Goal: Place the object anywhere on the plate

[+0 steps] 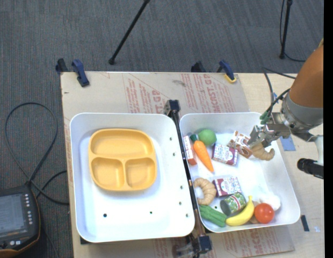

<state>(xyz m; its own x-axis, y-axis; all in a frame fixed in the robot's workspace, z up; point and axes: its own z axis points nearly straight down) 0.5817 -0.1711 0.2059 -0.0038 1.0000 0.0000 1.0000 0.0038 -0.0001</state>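
Pincer (261,137) of mine hangs low over the right bin (284,168), near its far right edge, and whether it is apart or together I cannot tell. Just beside it lie a small red-and-white carton (241,143) and a tan, curved piece (265,153). Further left sit a carrot (203,155) and a green ball (207,137). Across in the left bin (80,198) lies the yellow plate (123,159).
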